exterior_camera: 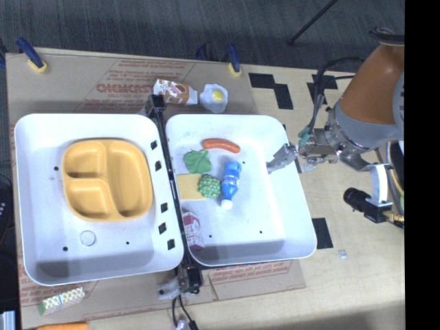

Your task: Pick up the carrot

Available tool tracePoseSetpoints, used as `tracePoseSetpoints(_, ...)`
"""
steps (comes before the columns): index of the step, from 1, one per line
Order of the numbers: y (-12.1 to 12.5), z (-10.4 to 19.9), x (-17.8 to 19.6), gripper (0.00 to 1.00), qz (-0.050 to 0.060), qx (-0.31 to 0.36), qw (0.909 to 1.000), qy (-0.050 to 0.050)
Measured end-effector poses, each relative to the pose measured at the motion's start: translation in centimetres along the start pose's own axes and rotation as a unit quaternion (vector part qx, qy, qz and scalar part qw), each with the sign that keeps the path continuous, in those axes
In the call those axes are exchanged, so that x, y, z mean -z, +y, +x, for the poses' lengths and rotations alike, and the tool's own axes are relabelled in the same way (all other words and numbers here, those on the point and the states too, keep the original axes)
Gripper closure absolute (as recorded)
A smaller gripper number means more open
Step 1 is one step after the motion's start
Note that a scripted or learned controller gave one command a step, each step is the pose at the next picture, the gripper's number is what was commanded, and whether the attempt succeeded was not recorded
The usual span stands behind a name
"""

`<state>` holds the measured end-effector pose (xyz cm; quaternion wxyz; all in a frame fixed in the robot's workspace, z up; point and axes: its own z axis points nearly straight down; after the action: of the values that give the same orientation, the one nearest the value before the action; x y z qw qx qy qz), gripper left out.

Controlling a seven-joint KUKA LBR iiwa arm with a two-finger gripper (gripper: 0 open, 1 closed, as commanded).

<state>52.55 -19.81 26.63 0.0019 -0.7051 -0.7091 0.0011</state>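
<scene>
The gripper point(282, 158), its opening impossible to judge, hovers at the right bin's point(292, 215) edge. The carrot point(221, 145) lies well off its tip, deeper in the bin; the blue bottle point(231, 179) nearby could get snagged instead.

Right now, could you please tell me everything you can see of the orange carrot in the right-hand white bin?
The slim orange-red carrot looks like smooth plastic, elongated with rounded ends. It lies flat, roughly crosswise, near the far wall of the right-hand shallow white bin, just beyond the green leafy toy and the blue bottle. Nothing appears to touch it; the gripper sits apart, at the bin's right rim.
</scene>
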Motion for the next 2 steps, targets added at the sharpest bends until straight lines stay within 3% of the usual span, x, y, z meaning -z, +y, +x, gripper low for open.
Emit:
tracePoseSetpoints(1, 9.1, -1.3, 5.3, 0.0, -0.002, -0.037, 0.9993, 0.0)
tracePoseSetpoints(2, 2.3, 2.3, -13.3, 0.0, 0.001, -0.04, 0.9992, 0.0)
